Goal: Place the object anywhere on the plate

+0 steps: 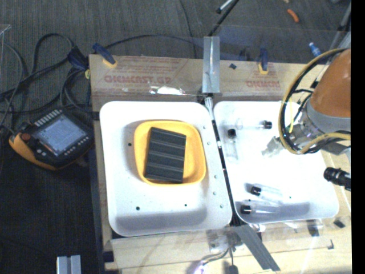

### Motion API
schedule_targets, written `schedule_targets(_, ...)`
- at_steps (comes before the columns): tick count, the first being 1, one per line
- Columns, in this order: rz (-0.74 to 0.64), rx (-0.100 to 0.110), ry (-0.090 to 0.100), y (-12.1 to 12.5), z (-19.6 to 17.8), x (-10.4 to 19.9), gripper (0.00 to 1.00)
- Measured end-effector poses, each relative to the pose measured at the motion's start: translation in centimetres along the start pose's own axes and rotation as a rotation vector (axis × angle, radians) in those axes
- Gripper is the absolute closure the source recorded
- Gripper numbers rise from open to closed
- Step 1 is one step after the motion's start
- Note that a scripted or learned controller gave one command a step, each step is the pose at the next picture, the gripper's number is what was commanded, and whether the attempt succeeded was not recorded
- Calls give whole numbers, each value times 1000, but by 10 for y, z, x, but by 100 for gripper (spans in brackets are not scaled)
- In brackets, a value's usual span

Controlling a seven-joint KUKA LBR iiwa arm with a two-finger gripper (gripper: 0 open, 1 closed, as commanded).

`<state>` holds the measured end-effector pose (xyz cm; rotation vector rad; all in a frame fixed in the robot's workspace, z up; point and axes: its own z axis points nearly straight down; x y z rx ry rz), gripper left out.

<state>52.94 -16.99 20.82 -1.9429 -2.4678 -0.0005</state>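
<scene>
Camera view, dark ridged block (166, 154) lying on yellow plate (197, 153) in left bin (114, 170), gripper (272, 147) well apart over right bin (319, 181).

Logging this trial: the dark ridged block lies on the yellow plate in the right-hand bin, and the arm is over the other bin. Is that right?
Not quite. The camera view shows the dark ridged block on the yellow plate in the left-hand bin, not the right-hand one. The arm is over the other bin, as you said.

Bright, even overhead light; soft, slightly blurred throughout.
</scene>
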Motion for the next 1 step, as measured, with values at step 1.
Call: schedule_targets(1, 0, 0, 0, 0, 0, 0, 0)
